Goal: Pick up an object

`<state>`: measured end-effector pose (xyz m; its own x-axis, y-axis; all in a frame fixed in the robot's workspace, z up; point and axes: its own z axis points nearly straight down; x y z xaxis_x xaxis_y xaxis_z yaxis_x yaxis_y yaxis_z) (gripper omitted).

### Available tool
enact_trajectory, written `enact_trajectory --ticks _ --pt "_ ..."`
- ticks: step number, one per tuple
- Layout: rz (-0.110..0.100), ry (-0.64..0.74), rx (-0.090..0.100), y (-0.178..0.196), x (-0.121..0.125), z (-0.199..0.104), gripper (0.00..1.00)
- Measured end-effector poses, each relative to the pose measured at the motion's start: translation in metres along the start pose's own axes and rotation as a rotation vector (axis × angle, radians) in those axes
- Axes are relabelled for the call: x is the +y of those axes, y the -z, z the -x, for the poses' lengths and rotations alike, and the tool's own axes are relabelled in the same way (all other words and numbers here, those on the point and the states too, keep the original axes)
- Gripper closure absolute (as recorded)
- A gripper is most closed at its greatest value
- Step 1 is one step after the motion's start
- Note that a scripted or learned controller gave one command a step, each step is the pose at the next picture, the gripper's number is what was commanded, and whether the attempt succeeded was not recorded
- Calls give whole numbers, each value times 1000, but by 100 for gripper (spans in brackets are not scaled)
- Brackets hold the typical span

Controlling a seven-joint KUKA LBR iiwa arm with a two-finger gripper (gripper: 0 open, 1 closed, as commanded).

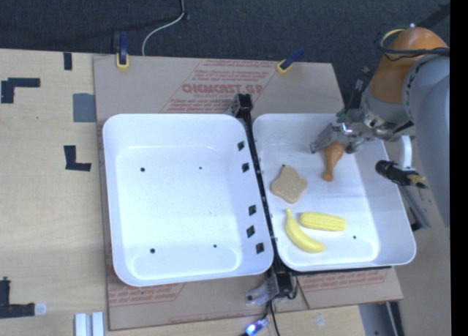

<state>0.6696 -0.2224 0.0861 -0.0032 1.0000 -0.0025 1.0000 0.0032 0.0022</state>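
1. Wooden bench [44,203] under dark carpet at the far edge, topped by a cardboard sheet [219,86] clamped at its far corners; two shallow white bins side by side on it.
2. Left bin [117,181]: bare white floor with a few dark dots.
3. Right bin [373,243]: four small things. Tan slice of toy bread [289,184] near the shared divider; yellow banana [301,234] and yellow corn cob [322,221] just beside each other toward the near edge, possibly touching; orange-brown drumstick-like piece [332,158] toward the far right.
4. Grey arm with orange band reaching in from the right, gripper [342,135] low over the far right part of the right bin.
5. Fingers apparently closed on the thick upper end of the drumstick-like piece, thin end hanging down and left toward the bin floor; whether that tip touches the floor, impossible to tell.
6. Judged step: grasp made, lift just under way or about to begin.
7. Next move, as a judgement: straight rise clear of the bin wall, steady squeeze kept on the tapered piece, since a narrowing shape may slip out downward.
8. Bread, banana and corn well apart from the claw, unlikely to be disturbed.
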Motion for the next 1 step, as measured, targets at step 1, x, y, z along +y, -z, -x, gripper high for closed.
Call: enact_trajectory --ticks 1 --pt "2 0 -1 0 -3 0 0"
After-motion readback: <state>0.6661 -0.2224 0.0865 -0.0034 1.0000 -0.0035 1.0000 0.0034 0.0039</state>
